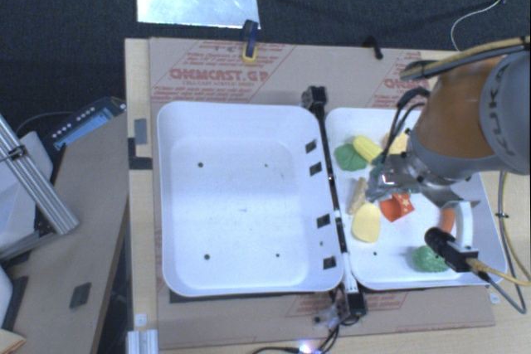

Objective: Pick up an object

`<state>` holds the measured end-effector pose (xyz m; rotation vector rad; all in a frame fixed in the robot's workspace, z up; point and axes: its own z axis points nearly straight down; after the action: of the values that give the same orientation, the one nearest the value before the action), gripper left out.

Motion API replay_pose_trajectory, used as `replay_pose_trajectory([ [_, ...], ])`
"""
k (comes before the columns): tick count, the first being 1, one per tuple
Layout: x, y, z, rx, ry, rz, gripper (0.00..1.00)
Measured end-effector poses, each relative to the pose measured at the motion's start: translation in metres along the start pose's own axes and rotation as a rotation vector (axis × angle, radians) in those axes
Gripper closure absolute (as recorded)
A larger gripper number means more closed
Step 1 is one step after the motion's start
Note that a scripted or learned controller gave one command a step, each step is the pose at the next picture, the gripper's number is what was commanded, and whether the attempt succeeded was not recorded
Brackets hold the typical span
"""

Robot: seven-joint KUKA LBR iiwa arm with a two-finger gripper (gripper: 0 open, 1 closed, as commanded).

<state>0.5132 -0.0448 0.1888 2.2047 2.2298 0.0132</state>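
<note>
The tool [386, 182] hovered low in the right bin [489, 265], its state unclear; approach step, with the orange piece [397, 207] at five o'clock seemingly next.

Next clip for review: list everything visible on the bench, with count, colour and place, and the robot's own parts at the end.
Left bin: one, white, left half of the bench.
Right bin: one, white, beside it on the right.
Green pieces: two, one at the right bin's upper left, one at its lower right.
Yellow pieces: two, one beside the upper green piece, one lower down.
Red piece: one, red-orange, mid right bin, under the gripper.
Tan stick: one, near the divider.
Orange piece: one, right side of the right bin.
Arm: one, grey and orange, over the right bin.
Gripper: one, low above the red piece.
</note>
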Motion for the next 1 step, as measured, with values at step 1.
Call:
replay_pose_trajectory([
  [1,-0.0073,-0.0272,0.0044,0.01,-0.001,0.01,1.0],
])
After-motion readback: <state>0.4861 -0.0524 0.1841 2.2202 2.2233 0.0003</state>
